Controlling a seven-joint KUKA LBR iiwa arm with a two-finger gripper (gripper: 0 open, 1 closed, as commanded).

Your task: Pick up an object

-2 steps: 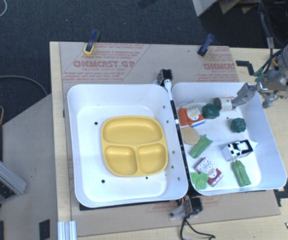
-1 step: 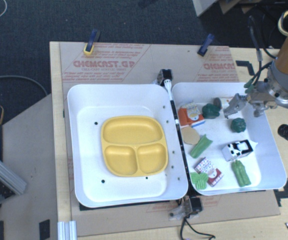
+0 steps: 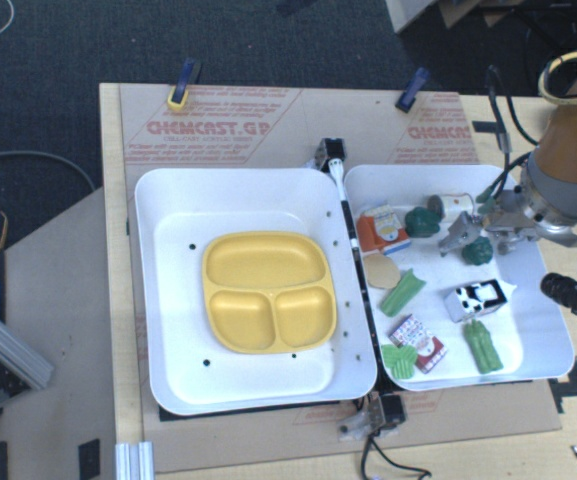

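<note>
While jaws' state unclear, gripper point(image 3: 465, 236) hangs over right bin point(image 3: 558, 353); smooth yellow sectioned tray point(image 3: 268, 290) left.

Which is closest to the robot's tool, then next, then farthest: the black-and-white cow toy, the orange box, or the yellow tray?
From the tool:
1. Black-and-white cow toy, just below it in the right bin.
2. Orange box, at that bin's left side.
3. Yellow divided plastic tray, in the left bin.

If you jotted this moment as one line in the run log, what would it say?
task: pick up an object | gripper: low in right bin, among small toys | nothing seen held | left bin: yellow divided plate
</note>
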